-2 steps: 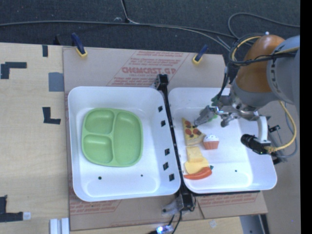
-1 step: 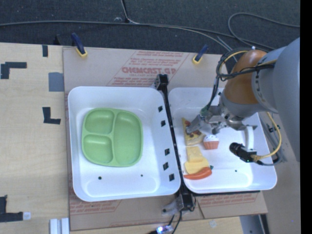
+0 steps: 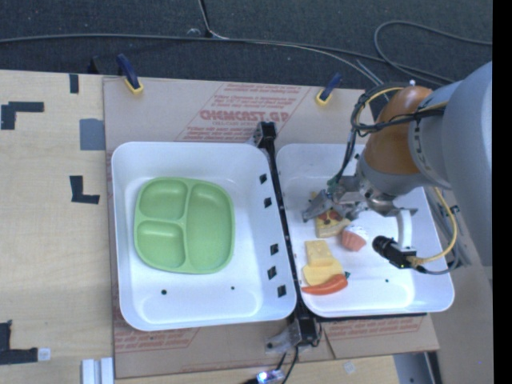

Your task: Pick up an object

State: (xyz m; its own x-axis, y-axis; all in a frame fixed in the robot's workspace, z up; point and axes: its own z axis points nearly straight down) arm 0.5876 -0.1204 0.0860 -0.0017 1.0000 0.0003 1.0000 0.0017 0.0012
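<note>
Two shallow white plastic bins sit side by side on the table — the left bin (image 3: 128, 294) holding a pale green divided plate (image 3: 185, 224), the right bin (image 3: 424, 294) holding the small food-shaped toys. The grey arm with its orange band (image 3: 396, 138) reaches in from the right and bends down over the right bin, its dark hand (image 3: 326, 205) low near the bin's middle; whether it is clenched or released cannot be told. Just below the hand lies a tan block (image 3: 328, 228), seemingly touching it. Beside that is a pink-and-white cupcake toy (image 3: 354, 238); nearer the front wall lie a yellow wedge (image 3: 320, 262) and a red chilli pepper (image 3: 326, 286).
</note>
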